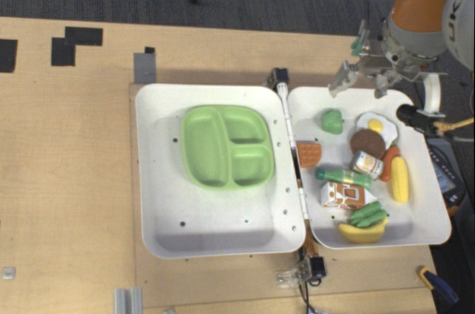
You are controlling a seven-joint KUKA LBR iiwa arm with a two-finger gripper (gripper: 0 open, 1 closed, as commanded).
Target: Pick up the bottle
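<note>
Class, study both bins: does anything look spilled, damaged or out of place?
Nothing stands out. The green tray sits flat in the left bin; the toy foods, with the green bottle lying on its side, are heaped inside the right bin. Nothing spilled over.

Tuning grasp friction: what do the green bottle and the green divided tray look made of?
Green bottle: likely smooth moulded plastic, uniform colour with a slight sheen; it looks like toy food, too small to be sure. Green divided tray: matte moulded plastic, with soft rounded compartment edges and no glare.

Green bottle (343,176) on its side (roughly crosswise) among toy food in the right bin (430,231)
</note>
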